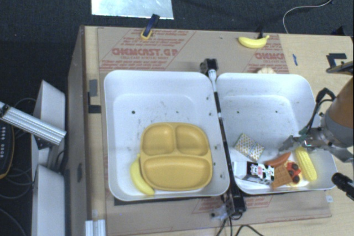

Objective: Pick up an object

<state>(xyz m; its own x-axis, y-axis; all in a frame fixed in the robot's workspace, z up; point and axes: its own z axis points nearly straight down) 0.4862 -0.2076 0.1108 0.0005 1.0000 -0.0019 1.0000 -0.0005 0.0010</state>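
Two white bins on a cardboard-topped bench; gripper, grip state indiscernible, hovers over corn cob in right bin.

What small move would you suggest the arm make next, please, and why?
Probably a short descent onto the yellow corn cob. The gripper sits at the right bin's right edge, just above the cob, with nothing visibly held, and the cob lies apart enough from the neighbouring orange toy.

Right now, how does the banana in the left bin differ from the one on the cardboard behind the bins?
The left-bin banana lies tucked against the yellow divided plate, running near-vertically in view. The cardboard banana lies alone behind the right bin, running sideways, and looks smaller, being farther from the camera. Both are yellow and curved.
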